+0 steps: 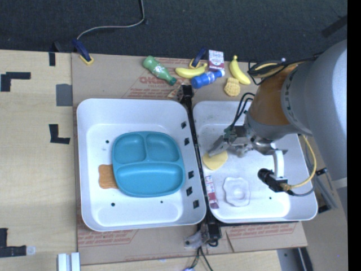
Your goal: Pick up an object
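Landmark: the black divider (192,145) where the two shallow white plastic bins meet; every place below is given from it.
Left bin (90,117): touches the divider on its left side and rests on the cardboard-covered desk (34,151).
Blue tray: a blue plastic plate with three compartments (148,164) lies left of the divider, near the middle of the left bin, and tilts slightly.
Orange piece: a flat orange-brown slab like toast (105,176) sits further left of the divider than the blue plate, and its right part is tucked under the plate's left edge.
Right bin (304,208): touches the divider on its right side.
Arm: the grey arm with an orange band (282,103) reaches in over the right bin, far right of the divider.
Jaws (218,148): low over the right bin floor, just right of the divider, pointing towards it; how far apart they stand cannot be told, and nothing shows between them.
Yellow object: a flat, rounded, pale yellow piece (215,160) lies on the right bin floor just right of the divider, directly beneath the tip of the jaws; whether they touch cannot be told.
Clear cup: a small translucent plastic container (237,190) lies right of the divider, nearer the front wall of the right bin than the yellow piece.
Red strip: a small red and white packet (210,192) lies along the divider's right side, near the front.
Behind the bins: a green bottle (159,70), two yellow bananas (239,71), a blue bottle (204,79), a small pink and white carton (216,58) and a yellow waffle-like piece (232,86) lie on the desk around the divider's far end.
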Motion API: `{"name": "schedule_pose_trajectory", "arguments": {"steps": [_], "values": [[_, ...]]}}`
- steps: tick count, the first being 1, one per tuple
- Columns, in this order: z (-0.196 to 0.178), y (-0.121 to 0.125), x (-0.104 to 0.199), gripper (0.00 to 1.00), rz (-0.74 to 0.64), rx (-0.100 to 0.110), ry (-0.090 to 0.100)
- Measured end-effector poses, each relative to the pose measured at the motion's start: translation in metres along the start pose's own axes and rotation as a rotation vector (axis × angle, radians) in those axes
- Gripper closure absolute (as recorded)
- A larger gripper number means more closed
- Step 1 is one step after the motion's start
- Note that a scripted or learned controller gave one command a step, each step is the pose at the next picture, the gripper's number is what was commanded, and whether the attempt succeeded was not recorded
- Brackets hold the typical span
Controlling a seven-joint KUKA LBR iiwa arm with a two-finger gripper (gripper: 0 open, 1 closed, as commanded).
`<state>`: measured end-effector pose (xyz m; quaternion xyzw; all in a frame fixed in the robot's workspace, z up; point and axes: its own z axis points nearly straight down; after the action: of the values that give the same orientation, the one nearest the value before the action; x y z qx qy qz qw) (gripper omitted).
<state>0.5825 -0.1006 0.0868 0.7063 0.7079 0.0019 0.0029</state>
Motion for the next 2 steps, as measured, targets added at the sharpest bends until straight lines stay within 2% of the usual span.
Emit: {"name": "schedule_pose_trajectory", "arguments": {"steps": [2], "values": [[-0.0007, -0.0253, 0.0033, 0.00, 0.002, -0.003, -0.002]]}}
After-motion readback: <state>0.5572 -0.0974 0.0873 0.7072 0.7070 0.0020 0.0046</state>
